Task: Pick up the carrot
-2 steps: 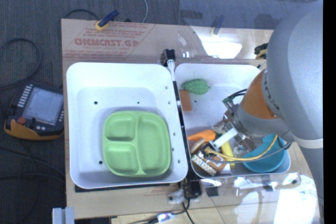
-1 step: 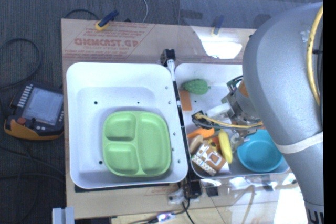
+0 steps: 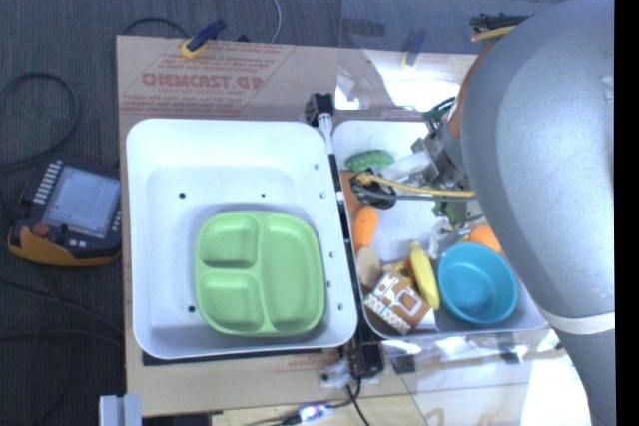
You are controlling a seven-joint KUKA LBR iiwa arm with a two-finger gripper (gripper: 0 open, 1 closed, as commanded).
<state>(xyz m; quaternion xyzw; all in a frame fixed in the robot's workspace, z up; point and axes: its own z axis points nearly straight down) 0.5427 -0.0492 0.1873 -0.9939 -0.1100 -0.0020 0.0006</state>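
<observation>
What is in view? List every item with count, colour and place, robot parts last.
bins: 2, white, side by side on the bench
plate: 1, green, three compartments, in the left bin
carrot: 1, orange, right bin, near its left wall
banana: 1, yellow, right bin, left of the bowl
bowl: 1, blue, right bin, near front
green item: 1, green, right bin, back left
box: 1, brown and white, right bin, front left
orange item: 1, behind the bowl, partly hidden
pendant: 1, grey and orange, floor, left of bench
arm: 1, grey, over the right bin
gripper: 1, above the right bin's back; fingers unclear
</observation>
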